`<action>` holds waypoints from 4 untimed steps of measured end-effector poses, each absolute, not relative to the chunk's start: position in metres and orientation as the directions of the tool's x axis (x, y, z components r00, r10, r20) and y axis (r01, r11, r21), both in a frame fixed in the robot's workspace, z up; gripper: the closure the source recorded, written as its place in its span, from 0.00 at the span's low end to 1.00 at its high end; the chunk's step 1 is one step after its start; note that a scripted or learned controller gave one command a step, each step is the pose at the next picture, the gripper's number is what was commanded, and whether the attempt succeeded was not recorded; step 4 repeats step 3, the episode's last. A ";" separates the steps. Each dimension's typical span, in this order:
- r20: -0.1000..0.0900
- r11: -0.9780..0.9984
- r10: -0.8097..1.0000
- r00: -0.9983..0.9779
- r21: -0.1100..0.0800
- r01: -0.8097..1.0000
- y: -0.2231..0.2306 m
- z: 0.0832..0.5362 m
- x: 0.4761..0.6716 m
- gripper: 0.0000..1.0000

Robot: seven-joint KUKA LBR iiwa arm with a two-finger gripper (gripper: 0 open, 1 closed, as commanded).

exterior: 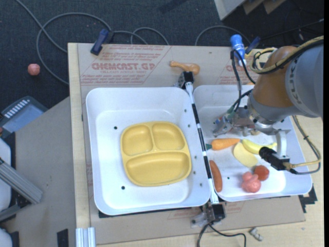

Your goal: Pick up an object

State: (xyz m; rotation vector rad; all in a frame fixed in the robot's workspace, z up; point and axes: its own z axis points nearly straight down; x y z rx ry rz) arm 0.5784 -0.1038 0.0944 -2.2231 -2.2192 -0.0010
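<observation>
Both bins point(103, 153) are white, and the left one holds a yellow divided plate point(154, 153). In the right bin point(216, 99) lie an orange carrot point(226, 144), a pale yellow banana point(252, 148), a reddish-brown sausage point(216, 176), a pink lumpy piece point(251, 181) and a small red one point(262, 172). The board point(128, 60) beneath is tan with red lettering.
</observation>
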 end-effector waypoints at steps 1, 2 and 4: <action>0.000 0.001 1.000 -0.001 0.001 1.000 -0.114 0.085 0.635 0.00; -0.001 0.002 1.000 -0.002 0.003 1.000 -0.113 0.095 0.635 1.00; 0.001 0.001 1.000 -0.001 0.001 1.000 -0.033 0.185 0.597 1.00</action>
